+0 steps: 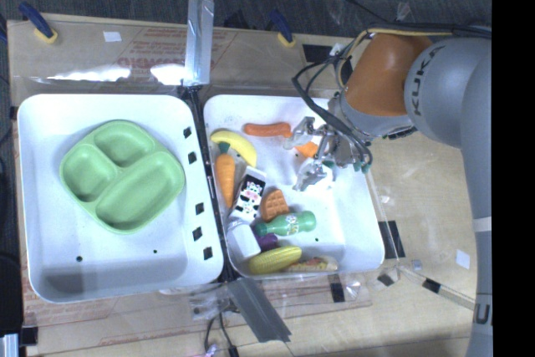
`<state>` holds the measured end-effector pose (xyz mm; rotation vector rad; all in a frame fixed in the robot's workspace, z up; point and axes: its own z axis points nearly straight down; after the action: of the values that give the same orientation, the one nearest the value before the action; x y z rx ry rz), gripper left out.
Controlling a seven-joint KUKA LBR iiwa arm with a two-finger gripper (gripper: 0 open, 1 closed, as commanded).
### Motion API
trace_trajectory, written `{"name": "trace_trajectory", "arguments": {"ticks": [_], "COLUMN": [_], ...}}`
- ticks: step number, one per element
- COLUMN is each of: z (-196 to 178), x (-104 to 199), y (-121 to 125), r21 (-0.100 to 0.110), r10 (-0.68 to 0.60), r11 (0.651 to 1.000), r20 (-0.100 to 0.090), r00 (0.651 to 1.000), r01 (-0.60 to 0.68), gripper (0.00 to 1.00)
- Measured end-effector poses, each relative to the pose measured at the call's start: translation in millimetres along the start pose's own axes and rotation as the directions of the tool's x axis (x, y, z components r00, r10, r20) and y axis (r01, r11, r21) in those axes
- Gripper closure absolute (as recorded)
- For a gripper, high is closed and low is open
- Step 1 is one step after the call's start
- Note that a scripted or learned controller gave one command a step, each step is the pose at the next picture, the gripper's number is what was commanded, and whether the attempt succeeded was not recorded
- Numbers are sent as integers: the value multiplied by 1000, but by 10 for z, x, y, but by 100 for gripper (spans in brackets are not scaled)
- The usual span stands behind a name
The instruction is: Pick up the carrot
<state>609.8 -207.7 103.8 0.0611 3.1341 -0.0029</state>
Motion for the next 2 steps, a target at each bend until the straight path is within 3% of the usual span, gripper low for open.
{"name": "trace_trajectory", "arguments": {"ticks": [1, 2], "z": [-113, -110], "x": [-20, -19], "y": [12, 17], "r21": [1, 1], "r10": [-6, -7], "r11": [1000, 1000], "r20": [5, 5], "r00": [1000, 1000], "r01": [6, 7], "gripper": [100, 0]}}
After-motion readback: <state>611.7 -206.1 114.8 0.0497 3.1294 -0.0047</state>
